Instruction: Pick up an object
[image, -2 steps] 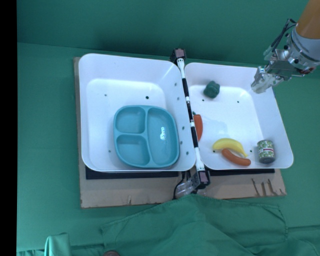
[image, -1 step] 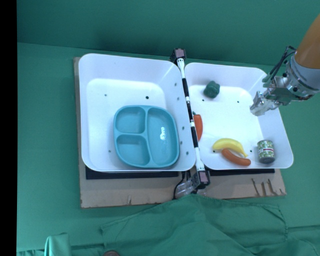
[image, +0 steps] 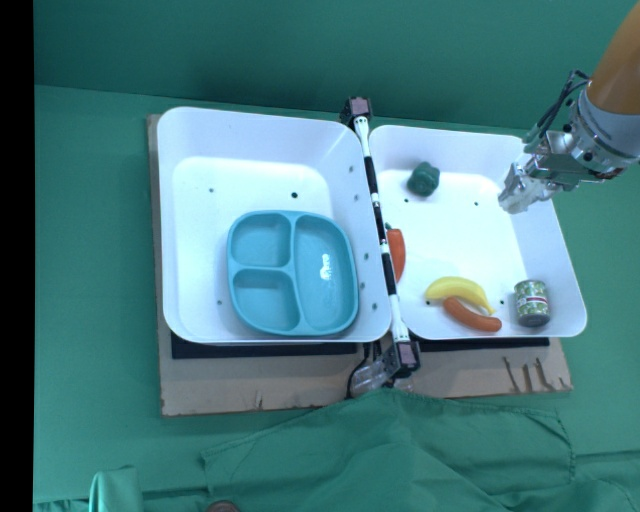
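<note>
Nothing is picked yet, so the whole grab lies ahead. The gripper (image: 513, 197) hangs over the right bin (image: 570, 265), at its right wall, and whether it is wide or narrow I cannot tell; nothing shows in it. The green lump (image: 423, 179) sits nearest, off to its left. The jar (image: 532, 302) lies below it, with banana (image: 459, 291) and sausage (image: 472, 314) below-left, carrot (image: 397, 253) farther left.
</note>
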